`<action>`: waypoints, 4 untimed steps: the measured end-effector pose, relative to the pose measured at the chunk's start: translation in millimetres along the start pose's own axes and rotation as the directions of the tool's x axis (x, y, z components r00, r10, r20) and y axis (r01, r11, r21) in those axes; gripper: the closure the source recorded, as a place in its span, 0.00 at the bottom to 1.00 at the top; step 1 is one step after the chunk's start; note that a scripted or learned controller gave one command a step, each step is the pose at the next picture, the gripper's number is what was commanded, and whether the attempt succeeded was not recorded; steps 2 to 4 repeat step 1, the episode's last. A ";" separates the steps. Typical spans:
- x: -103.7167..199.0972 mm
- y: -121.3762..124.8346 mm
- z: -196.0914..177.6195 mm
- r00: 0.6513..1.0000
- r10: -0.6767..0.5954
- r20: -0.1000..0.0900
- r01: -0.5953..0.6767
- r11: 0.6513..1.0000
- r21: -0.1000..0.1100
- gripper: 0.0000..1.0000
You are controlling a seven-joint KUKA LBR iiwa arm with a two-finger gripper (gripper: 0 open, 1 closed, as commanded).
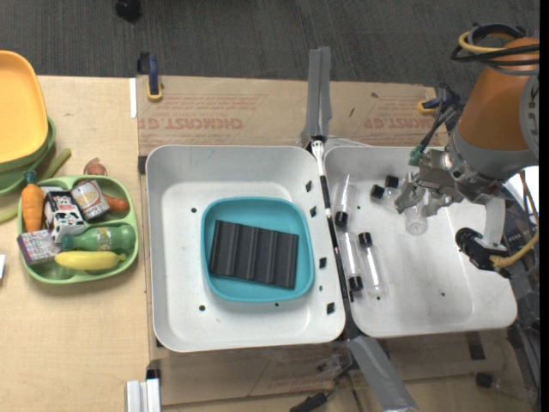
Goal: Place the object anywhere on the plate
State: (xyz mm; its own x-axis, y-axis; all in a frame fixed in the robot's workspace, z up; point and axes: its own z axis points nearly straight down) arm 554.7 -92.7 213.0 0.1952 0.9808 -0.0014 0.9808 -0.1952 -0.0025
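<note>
Teal plastic marks the plate [257,249], which sits in the middle of the left bin [171,256] with a dark ribbed block [254,251] lying on it. In the right bin [446,303], several clear vials with black caps lie scattered: two [364,260] along its left edge, one [340,200] nearer its far left corner, and a loose black cap [377,192] toward the far edge. The gripper [418,206] hangs over the far middle of that bin, and a small clear vial [417,223] shows just below its tip, touching or nearly so. The fingers themselves are lost among the grey hardware, so I cannot tell how far apart they stand or whether the vial is truly between them.

The likely trouble is a weak grasp: a smooth, round, see-through tube could slip or roll free during the carry across the raised rims between the bins. The ribbed block also takes much of the plate, so a vial set on it may roll off.

Printing on the cardboard [232,114] at the bench's far edge is reversed and faint; I cannot read it reliably. Packets in the green tray [129,260] are too small to read.
</note>
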 end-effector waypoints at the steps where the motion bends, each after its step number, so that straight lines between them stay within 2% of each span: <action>1: 0.0 0.0 0.0 1.000 0.000 0.000 0.000 1.000 0.000 0.00; 4: 0.0 0.0 0.0 1.000 0.000 0.000 0.000 1.000 0.000 0.00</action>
